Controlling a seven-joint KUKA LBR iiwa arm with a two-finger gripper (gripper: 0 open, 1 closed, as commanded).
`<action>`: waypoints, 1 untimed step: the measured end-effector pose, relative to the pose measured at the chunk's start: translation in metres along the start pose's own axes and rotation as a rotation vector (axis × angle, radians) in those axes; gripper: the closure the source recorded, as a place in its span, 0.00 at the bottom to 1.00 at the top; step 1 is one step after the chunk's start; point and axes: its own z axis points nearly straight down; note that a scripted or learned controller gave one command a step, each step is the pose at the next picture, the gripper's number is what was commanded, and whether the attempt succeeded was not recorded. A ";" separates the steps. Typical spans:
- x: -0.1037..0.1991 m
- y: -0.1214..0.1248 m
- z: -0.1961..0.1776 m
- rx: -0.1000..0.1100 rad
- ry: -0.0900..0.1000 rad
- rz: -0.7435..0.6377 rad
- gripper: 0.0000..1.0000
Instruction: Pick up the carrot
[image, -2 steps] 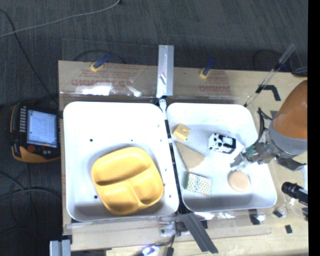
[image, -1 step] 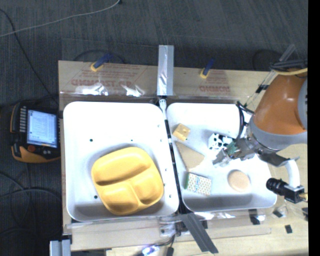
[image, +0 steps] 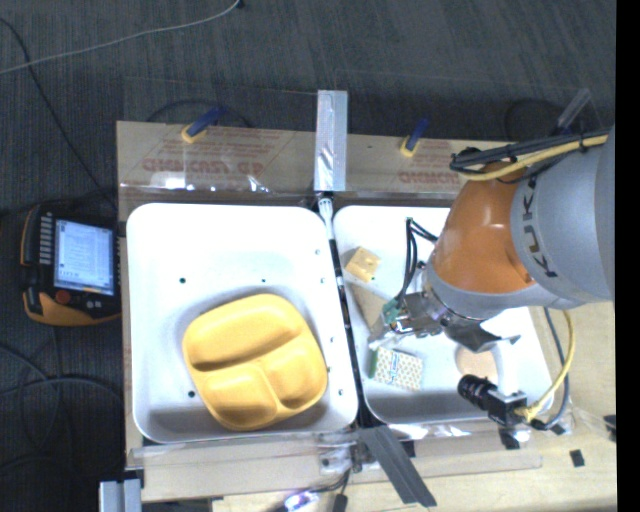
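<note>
Pendant (image: 70, 262) is seen at far left; a yellow divided plate (image: 255, 358) lies in the left bin (image: 160, 240). In the right bin (image: 380, 225), what may be the carrot (image: 388, 316) is glimpsed just beside the gripper (image: 415, 318), whose state cannot be told.

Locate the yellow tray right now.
The yellow tray lies in the left white bin, toward its front right corner, beside the divider between the bins; the arm reaches over the right bin.

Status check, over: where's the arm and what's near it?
Grey-and-orange arm over right white bin. Carrot unidentified. Small yellow block, speckled white packet alongside.
</note>
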 end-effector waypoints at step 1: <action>-0.038 -0.004 -0.125 -0.007 -0.006 -0.093 1.00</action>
